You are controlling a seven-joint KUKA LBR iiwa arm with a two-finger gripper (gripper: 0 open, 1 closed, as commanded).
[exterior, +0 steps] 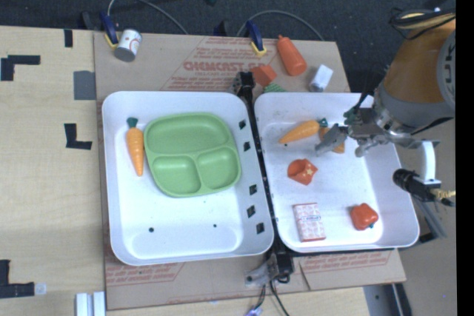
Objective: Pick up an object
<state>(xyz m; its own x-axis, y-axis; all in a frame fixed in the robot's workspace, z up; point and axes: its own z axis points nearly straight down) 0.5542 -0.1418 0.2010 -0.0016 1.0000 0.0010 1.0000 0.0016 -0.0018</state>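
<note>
Front of right bin: a pink-and-white packet (309,221) lies flat near the bin's front edge, with a red pepper-like toy (364,216) beside it toward the front right corner.
Middle of right bin: a red-orange chunk (302,171) sits alone on the white floor, apart from the packet.
Back of right bin: an orange carrot (301,132) lies at a slant, its green tip toward the pincer.
Pincer (331,139): low over the right bin (392,233), just beside the carrot's green end; whether its fingers are apart or closed cannot be told, and nothing is seen between them.
Arm (418,81): grey with an orange band, reaching in over the right bin's right edge.
Left bin (118,233): a green divided plate (194,153) lies in the middle; a second carrot (135,146) lies between the plate and the bin's left wall.
Bench behind the bins: an orange bottle-shaped toy (291,56), a small orange block (264,75) and a white cube (321,77) near the back edge; a small can (127,44) at the back left.
</note>
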